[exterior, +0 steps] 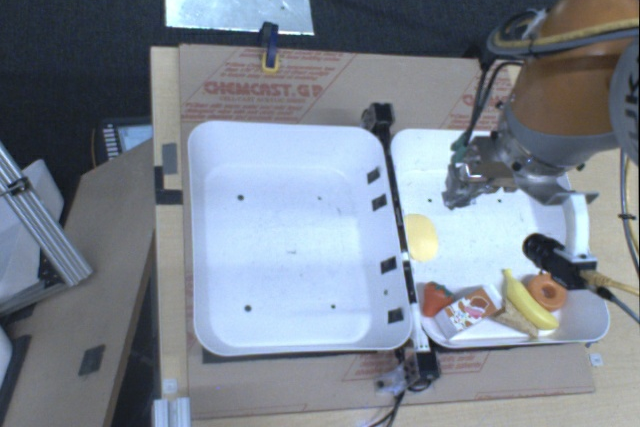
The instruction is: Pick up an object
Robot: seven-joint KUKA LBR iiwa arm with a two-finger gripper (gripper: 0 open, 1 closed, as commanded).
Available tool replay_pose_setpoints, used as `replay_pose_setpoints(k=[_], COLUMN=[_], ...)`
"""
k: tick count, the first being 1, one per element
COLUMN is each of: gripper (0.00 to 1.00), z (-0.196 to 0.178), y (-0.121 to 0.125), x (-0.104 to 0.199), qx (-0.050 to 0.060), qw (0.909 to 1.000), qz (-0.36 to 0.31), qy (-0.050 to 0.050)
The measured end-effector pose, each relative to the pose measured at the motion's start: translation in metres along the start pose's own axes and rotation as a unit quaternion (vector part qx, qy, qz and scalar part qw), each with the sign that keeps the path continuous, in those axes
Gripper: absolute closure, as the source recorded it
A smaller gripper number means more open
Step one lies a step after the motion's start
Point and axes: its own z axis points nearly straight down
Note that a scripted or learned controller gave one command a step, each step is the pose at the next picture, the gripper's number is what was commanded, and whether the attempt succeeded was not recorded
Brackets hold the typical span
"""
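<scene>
My gripper (457, 195) hangs over the middle of the right bin (470, 245), pointing down above bare white floor. A pale yellow lemon-like piece (421, 238) lies just below and left of it, near the divider. Along the bin's front lie a red piece (436, 299), a small red and white packet (468, 311), a yellow banana (528, 301) and an orange-brown round piece (546, 293). Nothing shows between the gripper's tips.
The left bin (290, 235) sits beside the right one, with black clips (385, 205) along the shared rim. A black fitting (548, 255) stands at the right bin's right side. A brown cardboard sheet (300, 85) underlies both bins.
</scene>
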Motion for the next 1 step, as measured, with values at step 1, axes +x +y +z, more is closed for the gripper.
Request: replay_pose_setpoints(k=[1], gripper=[1.00], z=[-0.0708], y=[0.0463], x=[-0.0188], qx=[-0.005], qw=[1.0000], qz=[0.002], qy=[-0.002])
